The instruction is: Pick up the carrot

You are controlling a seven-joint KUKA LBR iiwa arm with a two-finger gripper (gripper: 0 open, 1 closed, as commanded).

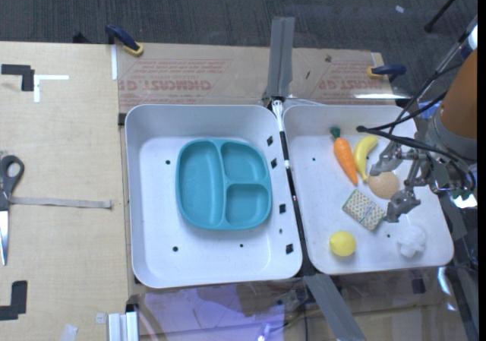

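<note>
Carrot (345,160) lies free in the rt bin (319,203), just left of the banana (365,154), w/ egg (383,184) & sponge (364,209) below it, while gripper (400,180), fingers spread & holding nothing, hangs right of carrot over the egg, prob. lining up a grasp.

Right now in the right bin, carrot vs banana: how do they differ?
The carrot is orange with a green top; the banana is yellow. The carrot is straight and tapers to a point; the banana curves. The carrot lies farther from the pincer, the banana nearer. Both lie side by side near the bin's back wall.
</note>
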